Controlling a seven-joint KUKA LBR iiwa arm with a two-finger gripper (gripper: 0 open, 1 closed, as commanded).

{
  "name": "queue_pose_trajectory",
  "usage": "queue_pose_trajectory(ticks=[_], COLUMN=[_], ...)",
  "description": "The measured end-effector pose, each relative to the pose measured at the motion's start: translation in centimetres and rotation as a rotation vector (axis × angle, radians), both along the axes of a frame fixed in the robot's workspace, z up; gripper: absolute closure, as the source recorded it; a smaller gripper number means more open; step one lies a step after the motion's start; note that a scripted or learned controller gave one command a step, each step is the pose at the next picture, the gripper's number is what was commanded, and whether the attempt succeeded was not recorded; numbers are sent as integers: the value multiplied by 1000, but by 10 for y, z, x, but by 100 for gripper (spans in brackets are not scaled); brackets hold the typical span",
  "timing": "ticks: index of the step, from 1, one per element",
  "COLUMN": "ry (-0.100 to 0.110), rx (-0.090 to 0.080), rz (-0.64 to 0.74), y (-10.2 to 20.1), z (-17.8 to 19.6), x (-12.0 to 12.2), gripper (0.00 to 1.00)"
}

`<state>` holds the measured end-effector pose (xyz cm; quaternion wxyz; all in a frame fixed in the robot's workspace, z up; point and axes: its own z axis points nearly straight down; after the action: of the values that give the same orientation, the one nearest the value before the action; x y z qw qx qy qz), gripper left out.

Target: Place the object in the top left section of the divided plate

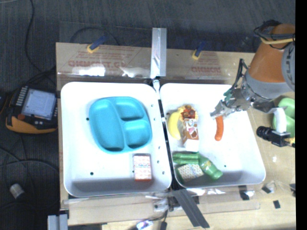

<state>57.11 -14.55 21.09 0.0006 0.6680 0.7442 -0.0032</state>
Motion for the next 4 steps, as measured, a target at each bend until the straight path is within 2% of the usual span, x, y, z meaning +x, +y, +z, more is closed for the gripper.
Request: queue_pose_trajectory(ticks=[1,2,3,4], ry=[2,1,1,4], rx=[5,5,5,6], rz=[-88,6,6,7], y=[63,105,105,105], z=[-29,-28,-28,-21], x=[-42,3,3,3], gripper=[100,100,0,100])
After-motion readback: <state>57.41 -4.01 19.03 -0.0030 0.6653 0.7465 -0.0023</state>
